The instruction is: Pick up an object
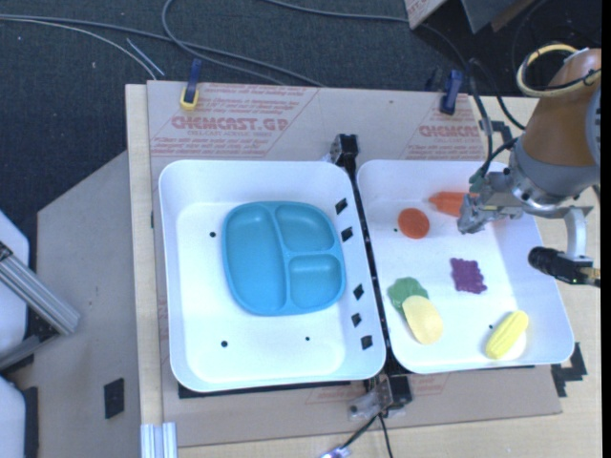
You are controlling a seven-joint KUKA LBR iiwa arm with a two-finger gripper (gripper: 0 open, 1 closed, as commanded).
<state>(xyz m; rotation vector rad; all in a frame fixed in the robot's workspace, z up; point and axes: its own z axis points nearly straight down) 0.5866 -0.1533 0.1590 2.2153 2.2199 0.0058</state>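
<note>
Two white bins side by side, gripper (pixel 474 219) low over right bin (pixel 549 351) beside an orange carrot-shaped toy (pixel 447 201), finger state impossible to tell; likely light, hard, slippery plastic, best pinched across its narrow middle.

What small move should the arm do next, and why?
Probably lower straight down: the gripper hangs in the right bin beside the orange carrot-like piece, with nothing seen between its fingers, so that piece looks like the nearest thing to try.
</note>
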